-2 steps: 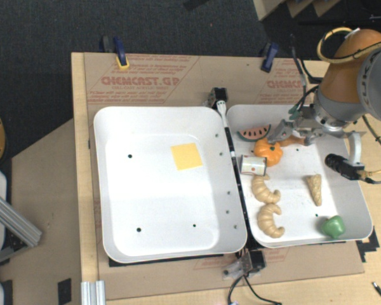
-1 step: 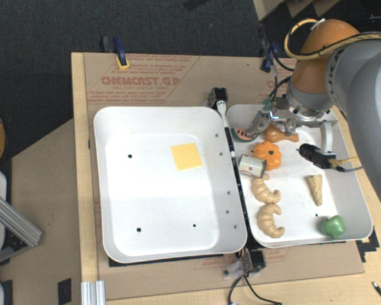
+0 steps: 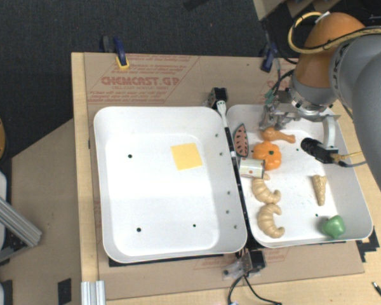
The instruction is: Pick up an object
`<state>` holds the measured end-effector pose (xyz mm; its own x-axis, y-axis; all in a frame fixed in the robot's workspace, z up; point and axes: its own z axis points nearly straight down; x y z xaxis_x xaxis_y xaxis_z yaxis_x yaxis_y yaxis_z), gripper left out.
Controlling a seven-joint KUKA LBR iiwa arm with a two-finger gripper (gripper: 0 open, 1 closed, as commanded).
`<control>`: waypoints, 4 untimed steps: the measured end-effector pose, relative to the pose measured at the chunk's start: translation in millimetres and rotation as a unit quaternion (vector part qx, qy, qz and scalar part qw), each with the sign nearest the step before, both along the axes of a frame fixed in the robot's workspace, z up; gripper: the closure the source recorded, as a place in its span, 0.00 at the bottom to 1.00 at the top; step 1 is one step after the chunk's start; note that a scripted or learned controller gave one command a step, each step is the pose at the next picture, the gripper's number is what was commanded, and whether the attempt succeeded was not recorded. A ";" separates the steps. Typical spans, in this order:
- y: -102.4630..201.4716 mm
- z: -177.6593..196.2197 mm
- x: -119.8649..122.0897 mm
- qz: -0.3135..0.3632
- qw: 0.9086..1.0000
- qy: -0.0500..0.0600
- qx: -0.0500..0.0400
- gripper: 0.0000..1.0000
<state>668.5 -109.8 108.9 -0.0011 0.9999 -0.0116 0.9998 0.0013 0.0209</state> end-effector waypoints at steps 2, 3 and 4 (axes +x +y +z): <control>119.0 106.0 -25.4 0.002 1.000 0.013 0.007 1.00; 178.6 114.8 -52.8 0.003 1.000 0.012 0.007 1.00; 249.8 68.6 -26.5 0.003 1.000 0.010 0.006 1.00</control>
